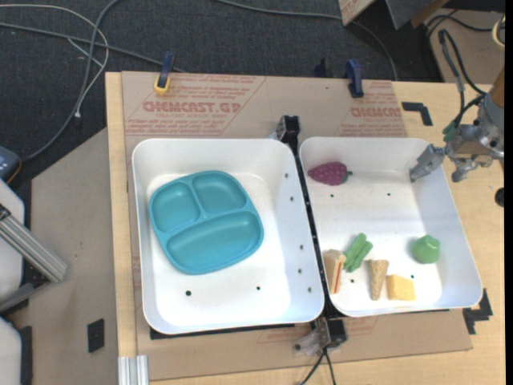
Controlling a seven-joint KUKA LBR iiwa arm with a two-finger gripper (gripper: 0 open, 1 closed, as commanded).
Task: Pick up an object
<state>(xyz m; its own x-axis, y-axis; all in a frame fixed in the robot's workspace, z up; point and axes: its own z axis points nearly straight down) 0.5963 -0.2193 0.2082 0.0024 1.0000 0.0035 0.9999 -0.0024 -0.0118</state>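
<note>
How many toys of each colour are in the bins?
Green: 2, a round piece and a long piece
Purple: 1, grapes
Tan or yellow: 3
Teal: 1, divided plate
Total: 7

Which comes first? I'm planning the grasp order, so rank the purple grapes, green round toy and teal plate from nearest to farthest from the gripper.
From the gripper at the right bin's upper right edge:
1. Green round toy, right bin's right side
2. Purple grapes, right bin's upper left
3. Teal plate, left bin
</note>
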